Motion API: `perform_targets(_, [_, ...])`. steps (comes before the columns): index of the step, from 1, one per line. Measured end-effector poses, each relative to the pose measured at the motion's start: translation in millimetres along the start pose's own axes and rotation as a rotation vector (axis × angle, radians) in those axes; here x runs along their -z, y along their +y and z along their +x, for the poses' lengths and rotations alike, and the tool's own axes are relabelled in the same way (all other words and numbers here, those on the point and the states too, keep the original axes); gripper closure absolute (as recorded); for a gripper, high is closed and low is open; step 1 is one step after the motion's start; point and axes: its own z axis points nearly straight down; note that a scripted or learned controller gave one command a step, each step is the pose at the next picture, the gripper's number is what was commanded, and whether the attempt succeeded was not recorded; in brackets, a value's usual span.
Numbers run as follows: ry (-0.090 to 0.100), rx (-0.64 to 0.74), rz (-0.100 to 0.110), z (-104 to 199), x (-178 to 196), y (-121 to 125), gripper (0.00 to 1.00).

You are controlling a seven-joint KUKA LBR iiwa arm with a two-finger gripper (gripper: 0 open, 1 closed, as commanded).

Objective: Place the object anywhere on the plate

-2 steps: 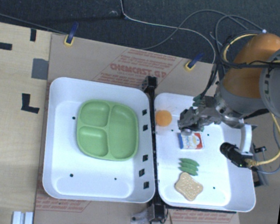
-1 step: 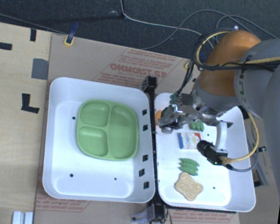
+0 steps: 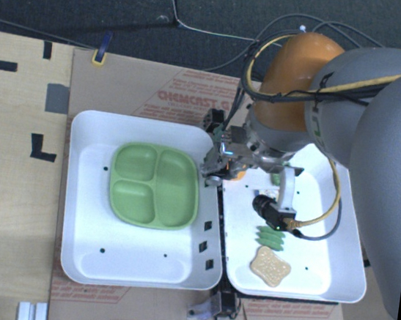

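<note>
A green divided plate point(image 3: 155, 186) lies in the left white bin point(image 3: 77, 249). My gripper point(image 3: 221, 163) hangs over the wall between the two bins, just off the plate's upper right rim. A small orange thing point(image 3: 237, 172) peeks out right beside the gripper, at the left edge of the right bin point(image 3: 339, 278). Most of it is hidden by the wrist, and whether the gripper holds it is unclear. The grey arm with its orange band point(image 3: 299, 66) covers the upper part of the right bin.
In the right bin, a green pea pod point(image 3: 272, 237) lies near the front, and a tan cracker-like piece point(image 3: 270, 267) sits just below it. Cardboard point(image 3: 187, 94) lies under both bins.
</note>
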Motion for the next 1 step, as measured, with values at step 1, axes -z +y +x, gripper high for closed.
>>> perform_targets(1, [-0.001,-0.001,0.0,61.0,5.9,1.5,1.0])
